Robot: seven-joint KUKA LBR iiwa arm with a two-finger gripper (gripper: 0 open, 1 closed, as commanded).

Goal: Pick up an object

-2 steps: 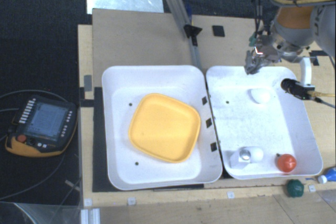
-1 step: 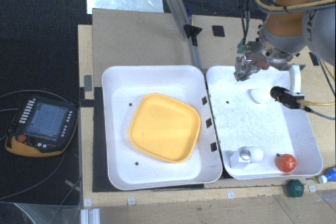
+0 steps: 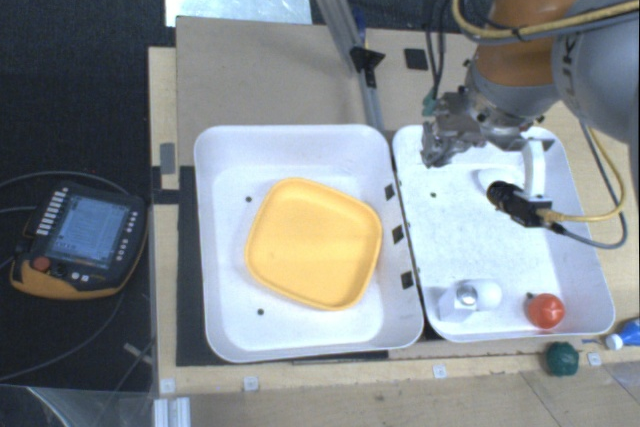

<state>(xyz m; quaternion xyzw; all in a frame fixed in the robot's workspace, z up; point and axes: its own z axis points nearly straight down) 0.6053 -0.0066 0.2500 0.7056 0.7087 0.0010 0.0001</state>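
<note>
A grey robot arm's jaws (image 3: 437, 153), their spread impossible to tell, hover at the right bin's (image 3: 585, 260) far-left corner with nothing visibly held, so picking remains undone; a red ball (image 3: 545, 310) lies near that bin's front; no writing is readable.

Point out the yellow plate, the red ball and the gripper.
Yellow plate (image 3: 313, 243): camera view, middle of its top face, in the left bin.
Red ball (image 3: 545, 311): camera view, its centre, near corner of the right bin.
Gripper (image 3: 437, 153): camera view, at the fingertips, over the right bin's far end.
</note>
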